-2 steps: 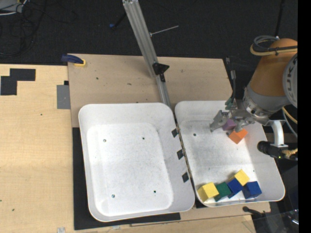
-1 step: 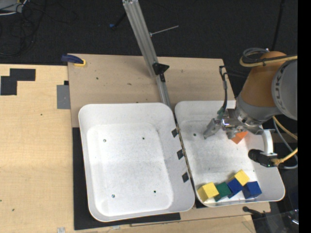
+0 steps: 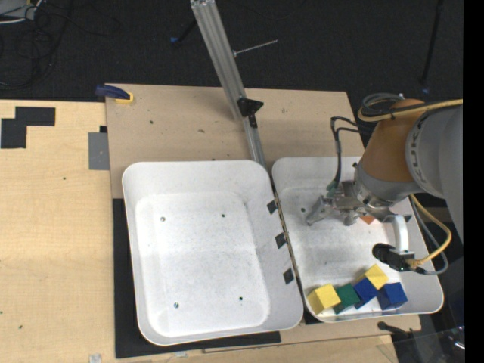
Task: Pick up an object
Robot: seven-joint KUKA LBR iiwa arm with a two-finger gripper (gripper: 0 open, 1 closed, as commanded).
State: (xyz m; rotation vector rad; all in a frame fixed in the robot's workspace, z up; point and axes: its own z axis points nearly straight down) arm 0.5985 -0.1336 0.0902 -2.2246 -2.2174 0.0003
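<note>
Several small blocks lie in the right bin (image 3: 302, 172) along its near edge: a yellow block (image 3: 325, 297), a green block (image 3: 348, 298), a blue block (image 3: 365, 290), a second yellow block (image 3: 376, 276) and another blue block (image 3: 392, 296). My gripper (image 3: 321, 210) hangs low over the middle of the right bin, well above and to the left of the blocks, with bare bin floor beneath it. A small orange thing (image 3: 368, 218) peeks out beside the wrist; what it is cannot be made out.
The left bin (image 3: 151, 187) sits beside the right one, with black clips (image 3: 280, 239) along the shared rim. A slanted aluminium rail (image 3: 225, 66) rises behind the bins. Cables (image 3: 431, 252) loop off the wrist over the right bin's right side.
</note>
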